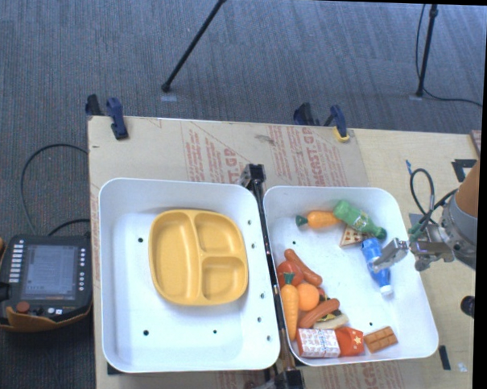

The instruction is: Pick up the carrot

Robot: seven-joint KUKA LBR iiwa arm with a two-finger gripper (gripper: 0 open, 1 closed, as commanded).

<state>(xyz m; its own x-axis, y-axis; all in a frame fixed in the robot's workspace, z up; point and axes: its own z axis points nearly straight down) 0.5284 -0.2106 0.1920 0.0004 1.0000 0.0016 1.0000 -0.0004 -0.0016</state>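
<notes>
Lying in the right white bin (411, 229) are two orange carrots (290, 309) (318, 219); the grey two-finger gripper (402, 253) is hovering by a blue bottle (377, 260), its grip unclear.

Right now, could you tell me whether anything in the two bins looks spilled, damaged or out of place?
Nothing stands out. The yellow divided plate lies flat in the left bin; the toy food lies loosely jumbled in the right bin, none spilled over its rim.

Yellow divided plate (199, 255), green bottle (358, 219)
</notes>
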